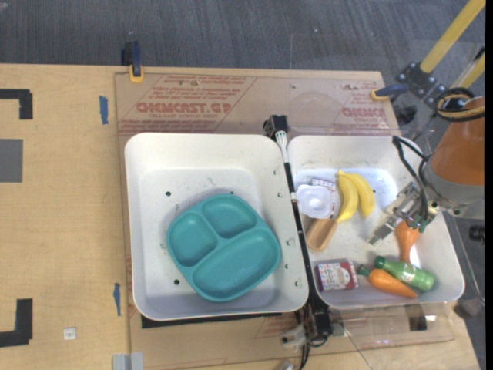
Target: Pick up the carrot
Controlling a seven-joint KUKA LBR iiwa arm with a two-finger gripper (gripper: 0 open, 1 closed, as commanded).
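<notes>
An orange carrot (407,243) lies lengthwise near the right wall of the right bin (454,264). Its upper end sits right under my gripper (400,223), which hangs over the bin's right half and reaches in from the right. The view is too coarse to show whether the carrot is gripped or only touched. A second orange, carrot-like piece (389,283) lies at the bin's front, partly under a green bottle (404,272).
The right bin also holds a yellow banana (350,193), a white cup (315,201), a tan bread roll (321,233) and a red packet (336,275). In the left bin (146,206) sits a teal divided plate (223,245). Cables and a clamp stand past the bin's back right.
</notes>
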